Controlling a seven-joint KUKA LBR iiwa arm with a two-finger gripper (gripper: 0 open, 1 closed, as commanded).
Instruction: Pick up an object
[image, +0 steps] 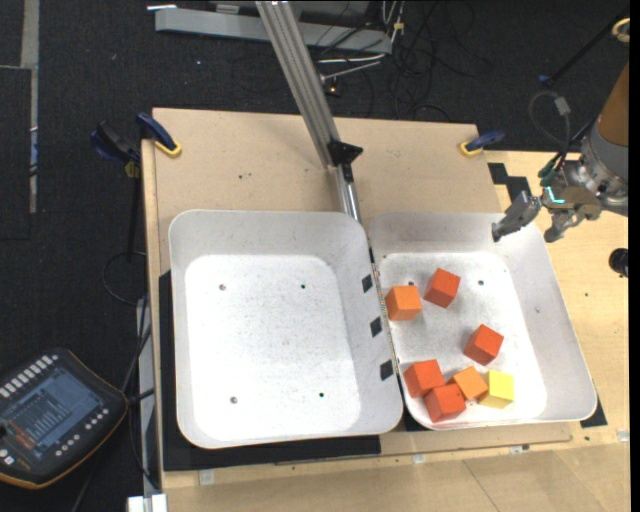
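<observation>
Grey arm with orange band at the right edge, tool (532, 220) with spread, empty fingers.

blocks (445, 345) — seven, red/orange plus one yellow (500, 387) | scattered in right bin (560, 330)

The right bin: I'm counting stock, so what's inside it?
Inside the right bin lie seven blocks: orange ones, red ones and a yellow one. Anything beneath the clustered blocks stays covered.

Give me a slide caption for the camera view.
Open gripper hovering above right bin's far edge; seven blocks inside.
</observation>
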